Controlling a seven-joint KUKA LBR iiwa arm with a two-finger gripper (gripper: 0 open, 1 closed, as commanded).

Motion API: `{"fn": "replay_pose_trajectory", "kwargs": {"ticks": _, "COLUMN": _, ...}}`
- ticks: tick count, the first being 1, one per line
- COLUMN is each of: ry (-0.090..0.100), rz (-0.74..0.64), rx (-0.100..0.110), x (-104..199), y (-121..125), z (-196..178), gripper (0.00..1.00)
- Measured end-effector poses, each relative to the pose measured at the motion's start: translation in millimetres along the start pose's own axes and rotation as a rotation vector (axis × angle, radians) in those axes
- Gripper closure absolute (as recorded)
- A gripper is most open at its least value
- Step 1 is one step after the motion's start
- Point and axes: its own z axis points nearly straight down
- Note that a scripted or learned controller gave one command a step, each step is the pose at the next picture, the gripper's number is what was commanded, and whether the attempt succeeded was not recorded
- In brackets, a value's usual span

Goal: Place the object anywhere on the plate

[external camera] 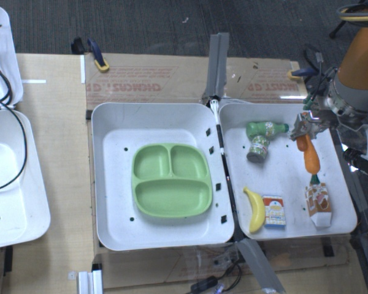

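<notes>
Jaws gripping one carrot; one plate

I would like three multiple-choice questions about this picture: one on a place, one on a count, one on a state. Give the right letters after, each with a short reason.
1. Where does the green plate lie?
A. in the left bin
B. in the right bin
C. on the bare bench

2. How many compartments does the plate have?
A. two
B. three
C. four

3. What is the state of the carrot?
A. lying on the plate
B. hanging from the end effector over the right bin
C. lying beside the banana

Answers: 1 A, the plate rests in the left bin. 2 B, two small sections above one long one. 3 B, its top sits between the fingers.
</notes>
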Motion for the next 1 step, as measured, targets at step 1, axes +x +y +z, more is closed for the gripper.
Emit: {"fn": "replay_pose_trajectory", "kwargs": {"ticks": 1, "ry": 0.000, "rz": 0.029, "rx": 0.003, "x": 110.1, "y": -28.8, "z": 42.6, "gripper": 1.00}}
